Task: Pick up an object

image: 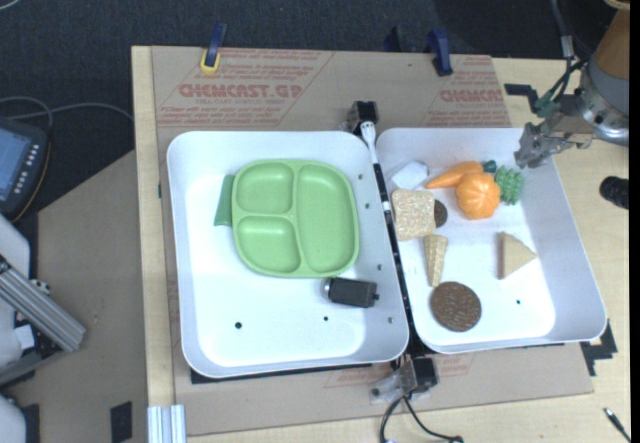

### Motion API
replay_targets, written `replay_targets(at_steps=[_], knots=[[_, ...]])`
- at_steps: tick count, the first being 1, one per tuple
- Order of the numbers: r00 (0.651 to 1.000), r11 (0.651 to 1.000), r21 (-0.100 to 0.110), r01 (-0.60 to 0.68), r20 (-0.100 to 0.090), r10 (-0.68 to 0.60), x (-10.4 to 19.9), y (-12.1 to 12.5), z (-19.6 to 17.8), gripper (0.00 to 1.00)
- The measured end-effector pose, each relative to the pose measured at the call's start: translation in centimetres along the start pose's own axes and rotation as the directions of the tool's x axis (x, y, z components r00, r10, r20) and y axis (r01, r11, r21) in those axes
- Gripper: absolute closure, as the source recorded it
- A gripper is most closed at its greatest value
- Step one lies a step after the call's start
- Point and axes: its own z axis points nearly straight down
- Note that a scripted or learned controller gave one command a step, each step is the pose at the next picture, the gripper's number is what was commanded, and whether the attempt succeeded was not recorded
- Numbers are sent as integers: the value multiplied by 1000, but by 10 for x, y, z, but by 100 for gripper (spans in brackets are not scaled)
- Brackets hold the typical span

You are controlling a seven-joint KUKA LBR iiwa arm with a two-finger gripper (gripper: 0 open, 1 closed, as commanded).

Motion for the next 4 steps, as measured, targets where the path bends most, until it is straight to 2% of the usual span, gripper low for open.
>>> replay_targets(at_steps=[1,2,3,4], knots=[[1000,1000,0,6,-3,-6,57,10,-9,100],[1000,1000,7,6,-5,-6,114,15,6,100],[1000,1000,1,6,-3,-6,170,22,-7,100],[1000,1000,7,-2,-2,2,154,11,-3,100]])
